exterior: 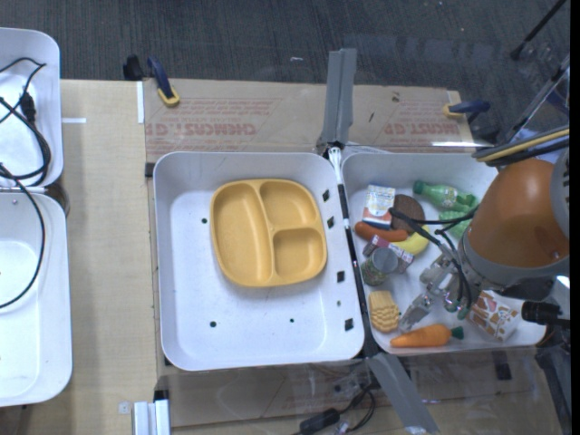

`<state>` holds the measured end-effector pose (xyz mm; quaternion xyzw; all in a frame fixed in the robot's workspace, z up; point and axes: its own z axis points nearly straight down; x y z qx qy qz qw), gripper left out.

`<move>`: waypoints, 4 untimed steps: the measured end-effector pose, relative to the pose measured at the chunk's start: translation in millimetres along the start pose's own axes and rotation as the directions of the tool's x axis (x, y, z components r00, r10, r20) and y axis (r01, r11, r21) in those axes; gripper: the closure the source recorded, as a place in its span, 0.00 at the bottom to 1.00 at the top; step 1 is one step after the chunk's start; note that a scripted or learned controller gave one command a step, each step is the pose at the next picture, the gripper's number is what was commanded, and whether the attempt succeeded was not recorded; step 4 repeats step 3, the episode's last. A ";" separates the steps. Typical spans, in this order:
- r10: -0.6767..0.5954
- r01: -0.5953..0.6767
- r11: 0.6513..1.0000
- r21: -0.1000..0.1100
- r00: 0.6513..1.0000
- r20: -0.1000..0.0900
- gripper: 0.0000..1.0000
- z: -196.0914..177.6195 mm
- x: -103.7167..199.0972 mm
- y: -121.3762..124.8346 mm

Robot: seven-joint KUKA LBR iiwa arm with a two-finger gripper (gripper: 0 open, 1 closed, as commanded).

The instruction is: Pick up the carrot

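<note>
The arm (517,216) reaches in from the right over the right-hand bin (358,166), its big orange band covering that bin's right part. Below the band the gripper (419,314) points down and to the left, its metal fingers (426,304) slightly parted with nothing between them. The tips hang just above the carrot (421,337); whether they touch it cannot be told.

The carrot lies on its side along the near wall of the right bin, its green stub pointing right. Just left of it sits a yellow waffle-textured piece (383,311), and to the right, past the gripper, a small white carton (495,316) with red print. Farther back in the same bin are a round tin can (385,263), a banana (412,243), a sausage (378,232), a dark brown rounded item (408,210), a small white printed packet (379,201) and a green bottle (442,193) lying near the far wall.

The left-hand bin (172,270) holds a yellow divided plate (268,231) with three compartments, set toward its far side. Both bins rest on a wooden bench (100,234), with a sheet of cardboard (245,111) beyond them.
</note>
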<state>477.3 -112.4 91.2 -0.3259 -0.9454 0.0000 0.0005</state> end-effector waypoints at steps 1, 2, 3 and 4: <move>0.004 -0.004 1.000 -0.001 1.000 0.001 1.00 -9.0 -0.8 0.0; 0.273 -0.273 0.962 -0.001 0.962 0.003 1.00 -100.2 14.5 20.4; 0.272 -0.272 0.962 -0.001 0.962 0.003 0.00 -100.2 14.5 20.3; 0.272 -0.272 0.962 -0.001 0.962 0.003 0.00 -100.2 14.5 20.3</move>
